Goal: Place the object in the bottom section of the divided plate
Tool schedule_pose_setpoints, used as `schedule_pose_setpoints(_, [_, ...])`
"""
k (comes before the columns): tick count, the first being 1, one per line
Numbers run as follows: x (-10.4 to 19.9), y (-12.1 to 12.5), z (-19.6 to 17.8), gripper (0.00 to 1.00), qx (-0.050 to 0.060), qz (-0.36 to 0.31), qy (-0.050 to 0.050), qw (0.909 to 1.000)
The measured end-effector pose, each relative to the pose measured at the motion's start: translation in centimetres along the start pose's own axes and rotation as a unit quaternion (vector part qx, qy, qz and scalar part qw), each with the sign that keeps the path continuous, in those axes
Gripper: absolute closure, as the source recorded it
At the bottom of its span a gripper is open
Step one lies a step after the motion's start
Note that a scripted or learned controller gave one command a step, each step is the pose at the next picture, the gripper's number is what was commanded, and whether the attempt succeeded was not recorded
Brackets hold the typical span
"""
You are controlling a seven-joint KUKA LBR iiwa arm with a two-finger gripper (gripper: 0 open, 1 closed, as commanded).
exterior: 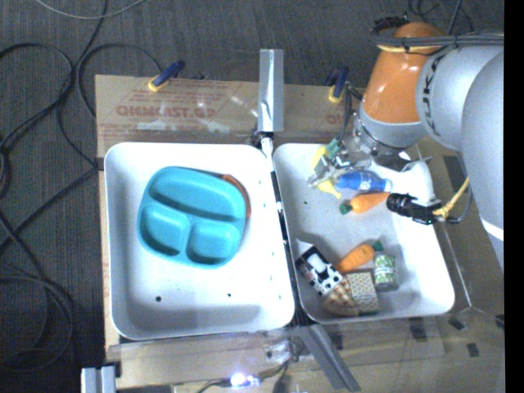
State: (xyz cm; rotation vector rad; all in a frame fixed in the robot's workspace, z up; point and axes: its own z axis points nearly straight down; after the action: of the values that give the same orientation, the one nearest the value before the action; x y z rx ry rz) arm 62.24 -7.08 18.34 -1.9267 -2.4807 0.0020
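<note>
Camera view: hand [332,164] over right bin [426,297] clutter, grip state unclear; crowded toys risk a wrong grab, blue divided plate [194,215] far left.

Probably a robotics lab: clamped cardboard [188,113] under white bins [123,244], loose cables [49,72] on carpet.

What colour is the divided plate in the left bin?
Light blue, turquoise-like. The divided plate shows clearly in the camera view.

arm [442,80] – reaching in from right | claw [330,164] – lowered, pointing left
</note>
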Motion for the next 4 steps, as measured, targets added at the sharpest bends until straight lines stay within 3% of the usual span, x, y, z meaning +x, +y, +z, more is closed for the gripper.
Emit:
schedule_pose_setpoints(1, [0.9,2.5,0.1,1.0,0.001,0.198,-0.001,0.9801])
schedule_pose_setpoints(2, [7.8,1.1,-2.6,1.0,0.002,0.203,0.0,0.9792])
schedule_pose_setpoints(3, [12.1,2.5,0.1,1.0,0.002,0.072,0.0,0.9974])
schedule_pose_setpoints(4, [16.3,4.3,0.0,1.0,0.001,-0.071,0.0,0.9975])
